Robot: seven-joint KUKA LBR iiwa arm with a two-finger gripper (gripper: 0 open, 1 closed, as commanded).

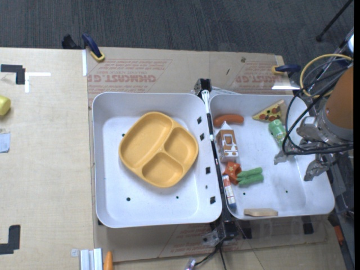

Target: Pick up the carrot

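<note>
Lowest in the frame, a flat tan block point(261, 212) lies against the bottom wall of the right white plastic bin point(292, 198). At this bin's upper left corner rests a short orange-red rounded stick point(228, 118), judged to be the carrot, just above a small brown-and-white carton point(226, 143). A green pod-shaped toy point(250, 176) sits below them.

At the frame's right, the grey metal gripper point(297, 163) hangs over the bin's right half, well apart from the carrot. To do the pick well, it should cross to the upper left corner, line its jaws across the carrot's short width, and descend clear of the carton and bin wall.

Black cables point(289, 128) and the wrist's bulk hide the jaws, so their opening cannot be told; nothing is seen held. The arm is cut off at the right edge.
</note>
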